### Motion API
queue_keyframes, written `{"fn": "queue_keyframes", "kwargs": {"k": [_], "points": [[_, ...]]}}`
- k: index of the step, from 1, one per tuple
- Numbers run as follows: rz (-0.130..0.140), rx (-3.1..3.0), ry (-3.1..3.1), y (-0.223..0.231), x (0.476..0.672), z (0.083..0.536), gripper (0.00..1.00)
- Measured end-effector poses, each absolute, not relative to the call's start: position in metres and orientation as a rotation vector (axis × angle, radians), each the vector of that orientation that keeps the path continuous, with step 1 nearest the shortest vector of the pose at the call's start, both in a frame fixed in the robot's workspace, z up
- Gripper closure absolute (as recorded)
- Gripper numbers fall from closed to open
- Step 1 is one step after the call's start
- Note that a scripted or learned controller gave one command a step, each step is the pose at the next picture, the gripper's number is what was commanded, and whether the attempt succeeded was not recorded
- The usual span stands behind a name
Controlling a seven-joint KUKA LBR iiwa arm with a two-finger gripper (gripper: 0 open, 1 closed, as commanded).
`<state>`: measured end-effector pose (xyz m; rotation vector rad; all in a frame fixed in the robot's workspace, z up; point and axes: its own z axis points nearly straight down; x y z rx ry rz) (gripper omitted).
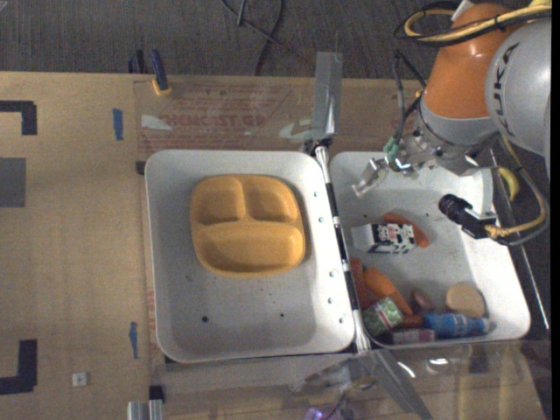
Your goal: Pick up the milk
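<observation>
Bench (70, 234): tan board under both bins, with black corner marks and blue tape pieces well to the left of the gripper; faint reddish lettering above the left bin, too washed out to read.
Arm (490, 59): grey with a large orange band, reaching in from the upper right; part of the word "KUKA" shows on the grey shell at the right edge. Yellow and black cables loop over it.
Left bin (166, 322): shallow and white, well to the left of the gripper.
Divided tray (248, 224): yellow-orange, three compartments, lying in the left bin, left of and below the gripper.
Right bin (490, 274): shallow and white, directly under the gripper.
Gripper (376, 171): hangs over the upper left part of the right bin, fingers pointing down-left; the fingers look parted with nothing between them.
Milk (391, 236): small white carton with black patches, lying on its side on the bin floor just below the gripper, apart from it; its print is too small to read.
Orange piece (411, 226): touching the milk's right end.
Carrot (385, 287): below the milk.
Green can (381, 315): at the bin's lower left.
Blue bottle (455, 325): lying along the lower wall.
Round tan item (465, 300): below and right of the gripper.
</observation>
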<state>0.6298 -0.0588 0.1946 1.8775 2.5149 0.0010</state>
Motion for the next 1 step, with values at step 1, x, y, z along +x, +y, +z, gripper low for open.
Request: {"fn": "queue_keyframes", "kwargs": {"k": [1], "points": [[0.002,2.059,2.368,-0.1073,0.6183,0.0864,0.0]]}}
